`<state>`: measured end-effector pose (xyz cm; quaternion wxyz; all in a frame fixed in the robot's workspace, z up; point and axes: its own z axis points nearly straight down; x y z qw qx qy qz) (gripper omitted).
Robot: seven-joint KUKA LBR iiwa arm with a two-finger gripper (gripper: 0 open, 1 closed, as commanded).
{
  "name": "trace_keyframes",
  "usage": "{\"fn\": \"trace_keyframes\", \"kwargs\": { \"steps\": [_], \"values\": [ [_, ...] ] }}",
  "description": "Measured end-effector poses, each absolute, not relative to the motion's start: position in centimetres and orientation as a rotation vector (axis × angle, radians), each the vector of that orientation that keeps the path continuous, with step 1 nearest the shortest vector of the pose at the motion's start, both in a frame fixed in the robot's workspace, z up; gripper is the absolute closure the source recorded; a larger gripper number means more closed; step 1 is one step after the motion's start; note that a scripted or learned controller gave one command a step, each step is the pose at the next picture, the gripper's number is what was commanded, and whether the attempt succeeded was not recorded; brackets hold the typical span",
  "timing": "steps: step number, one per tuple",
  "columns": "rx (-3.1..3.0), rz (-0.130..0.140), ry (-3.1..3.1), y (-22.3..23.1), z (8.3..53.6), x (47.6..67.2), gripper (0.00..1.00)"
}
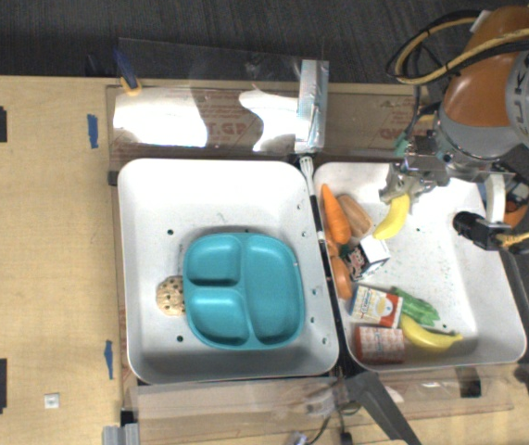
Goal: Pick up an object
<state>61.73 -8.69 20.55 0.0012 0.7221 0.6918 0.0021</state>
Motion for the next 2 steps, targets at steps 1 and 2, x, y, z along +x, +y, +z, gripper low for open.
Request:
{"fn": "trace_keyframes", "kwargs": {
  "steps": [1, 2],
  "values": [
    [1.98, 0.004, 2.432, -6.1, 34.7, 64.3, 1.0],
    [1.862, -0.009, 2.539, -2.9, 25.3, 57.0, 1.0]
  ]
}}
